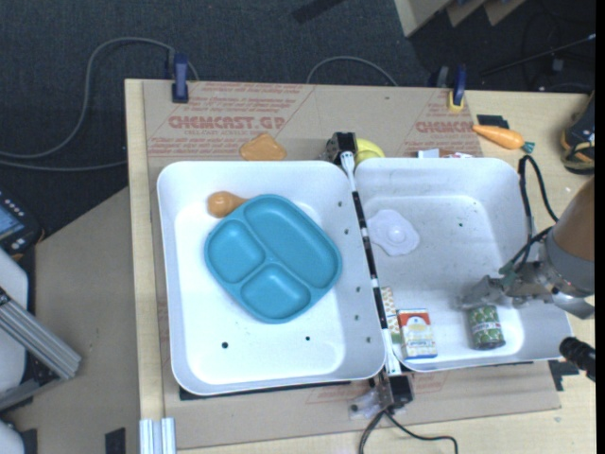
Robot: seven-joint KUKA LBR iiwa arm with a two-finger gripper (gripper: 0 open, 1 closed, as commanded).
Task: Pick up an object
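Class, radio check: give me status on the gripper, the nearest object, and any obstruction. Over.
Gripper low in right bin, just above green packet. Nothing seen between fingers. Small carton lies left of packet, apart. Path clear.

Blue clamps (180, 69) (458, 85) on bench edge (284, 112); carrot toy (499, 137) behind right bin.

Arm (575, 244) enters from right, gripper (484, 294) low.

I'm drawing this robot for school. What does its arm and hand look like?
The arm is chunky and rounded, grey-brown in this picture. Its hand is dark grey metal, small and pointy. A thin black cable curves beside the arm.
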